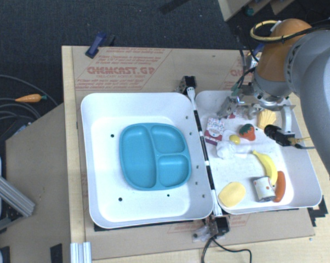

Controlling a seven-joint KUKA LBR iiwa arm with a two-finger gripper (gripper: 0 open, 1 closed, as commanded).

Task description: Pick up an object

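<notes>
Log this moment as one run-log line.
arm: over right bin far end | gripper: nothing seen held | banana: lying in right bin | blue plate: left bin

Bright, even overhead light falls across the table (126, 70). The two white bins (99, 196) are nearly washed out, with only soft, faint shadows along their rims. The dark floor (72, 10) behind stays dim. Focus is slightly soft overall, and the grey arm (318, 75) at the right edge looks blurred and oversized.
</notes>
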